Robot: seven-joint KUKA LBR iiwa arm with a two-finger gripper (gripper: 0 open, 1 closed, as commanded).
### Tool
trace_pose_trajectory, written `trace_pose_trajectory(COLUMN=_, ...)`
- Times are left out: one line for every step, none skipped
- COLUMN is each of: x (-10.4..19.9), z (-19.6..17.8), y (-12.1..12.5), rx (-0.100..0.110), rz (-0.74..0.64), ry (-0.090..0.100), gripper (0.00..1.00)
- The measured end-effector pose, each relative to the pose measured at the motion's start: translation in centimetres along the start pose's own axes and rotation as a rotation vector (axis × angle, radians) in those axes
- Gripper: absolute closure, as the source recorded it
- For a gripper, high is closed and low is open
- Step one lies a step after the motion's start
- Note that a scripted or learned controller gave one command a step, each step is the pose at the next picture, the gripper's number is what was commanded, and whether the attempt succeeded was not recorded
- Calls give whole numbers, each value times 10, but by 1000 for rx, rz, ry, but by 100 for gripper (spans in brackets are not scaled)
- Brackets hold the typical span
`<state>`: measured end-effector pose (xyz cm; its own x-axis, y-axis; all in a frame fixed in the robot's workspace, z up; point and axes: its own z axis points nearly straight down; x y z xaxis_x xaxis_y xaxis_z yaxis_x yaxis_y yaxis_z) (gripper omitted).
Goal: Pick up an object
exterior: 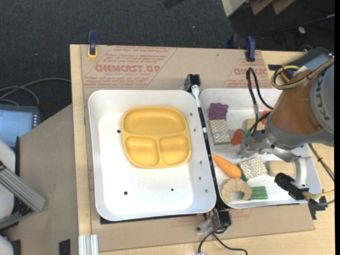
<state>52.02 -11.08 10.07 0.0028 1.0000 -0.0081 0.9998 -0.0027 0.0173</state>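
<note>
Carrot (228, 167) lies in the right bin (232, 95), toward its 7 o'clock corner, tip pointing to 10. My gripper (249, 149) sits at its 1 o'clock, low over the clutter; can't tell whether it's wide or narrow. Patterned block (253, 167) touches the carrot's thick end. Purple toy (217, 110) at the bin's 11 o'clock. Left bin (106, 195) carries a yellow divided plate (156, 136).

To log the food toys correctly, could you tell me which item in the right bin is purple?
The grape bunch at the right bin's far end, beyond the patterned block; the carrot is orange.
</note>
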Motion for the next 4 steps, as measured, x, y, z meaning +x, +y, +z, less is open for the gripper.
trace_pose_trajectory(x=0, z=1, y=0, rx=2, rz=0, ry=1, gripper=0)
trace_pose_trajectory(x=-38, z=18, y=52, rx=13, rz=-3, ry=5, gripper=0)
trace_pose_trajectory(x=-14, z=17, y=89, rx=13, rz=-6, ry=7, gripper=0)
trace_pose_trajectory(x=-15, z=7, y=88, rx=12, rz=-5, ry=6, gripper=100)
